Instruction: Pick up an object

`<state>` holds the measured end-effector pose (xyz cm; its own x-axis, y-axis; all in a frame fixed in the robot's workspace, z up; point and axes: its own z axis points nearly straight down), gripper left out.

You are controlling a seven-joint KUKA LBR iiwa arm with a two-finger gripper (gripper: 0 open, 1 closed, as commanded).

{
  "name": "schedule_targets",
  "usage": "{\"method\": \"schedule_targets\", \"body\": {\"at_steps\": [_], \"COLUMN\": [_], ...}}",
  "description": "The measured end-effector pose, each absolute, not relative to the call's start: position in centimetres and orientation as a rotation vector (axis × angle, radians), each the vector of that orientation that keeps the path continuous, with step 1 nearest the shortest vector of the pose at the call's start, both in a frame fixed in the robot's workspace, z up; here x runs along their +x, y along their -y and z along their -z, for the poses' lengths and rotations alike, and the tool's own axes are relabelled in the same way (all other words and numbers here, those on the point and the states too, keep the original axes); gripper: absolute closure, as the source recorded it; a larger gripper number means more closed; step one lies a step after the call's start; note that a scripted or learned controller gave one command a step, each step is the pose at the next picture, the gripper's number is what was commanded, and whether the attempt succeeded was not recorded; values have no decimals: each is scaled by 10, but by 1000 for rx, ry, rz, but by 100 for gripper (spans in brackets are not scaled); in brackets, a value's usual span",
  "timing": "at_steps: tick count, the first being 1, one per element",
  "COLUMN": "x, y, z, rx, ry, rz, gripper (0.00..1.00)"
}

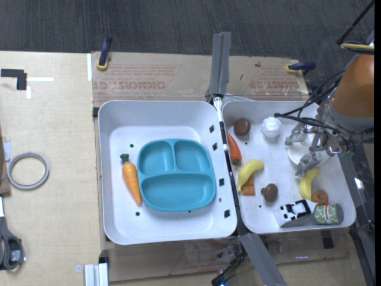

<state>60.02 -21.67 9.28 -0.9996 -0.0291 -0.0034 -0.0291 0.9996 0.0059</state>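
My gripper (302,152) hangs over the right side of the right bin (257,216), open, with nothing between its fingers. Just below its lower finger lies a small yellow banana (306,185). Around it in this bin are an orange-brown ring (319,196), a green can (327,214), a black-and-white toy (296,212), two brown balls (241,126) (269,191), a white cup (271,127), a larger yellow banana (250,170) and a red-orange vegetable (234,149) by the left wall.
The left bin (113,219) holds a teal divided plate (177,174) and a carrot (131,177). On the bench at far left lie a grey tape roll (27,170) and scissors (9,249). Cardboard (155,79) sits behind the bins.
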Motion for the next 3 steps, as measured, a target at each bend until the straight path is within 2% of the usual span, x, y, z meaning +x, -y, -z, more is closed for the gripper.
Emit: {"method": "schedule_targets", "body": {"at_steps": [1,2,3], "x": [522,489,499], "y": [214,132,112], "z": [-93,-124,-101], "rx": [216,-8,-81], "ry": [-3131,-3113,-3100], "rz": [-13,6,16], "gripper": [0,0,0]}}
